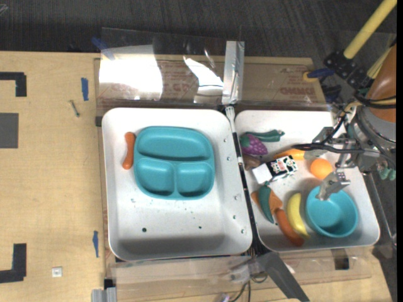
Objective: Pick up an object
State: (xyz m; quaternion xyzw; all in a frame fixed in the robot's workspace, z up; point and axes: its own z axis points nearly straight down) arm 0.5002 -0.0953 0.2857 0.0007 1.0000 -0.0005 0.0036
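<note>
Looking down from the one camera, we see two shallow white bins side by side on the bench: the left bin (119, 231) and the right bin (371, 231). In the left bin lies a teal divided tray (174, 162), with an orange carrot-like toy (128, 150) just beside its left edge. The right bin is crowded: a purple bunch of grapes (255, 145) with a green stem near its upper left corner, a small black-and-white card (282, 166) below that, an orange ball (320, 168) near the middle, a yellow banana (296, 213) touching the left side of a teal bowl (334, 216), and an orange and green toy vegetable (271, 206) (partly under the banana). The grey arm reaches in from the right, and its gripper (332, 184) hangs over the upper rim of the teal bowl, just below the orange ball. We cannot tell how the gripper is set, since its tip blurs against the bowl, and we see nothing held in it.
</note>
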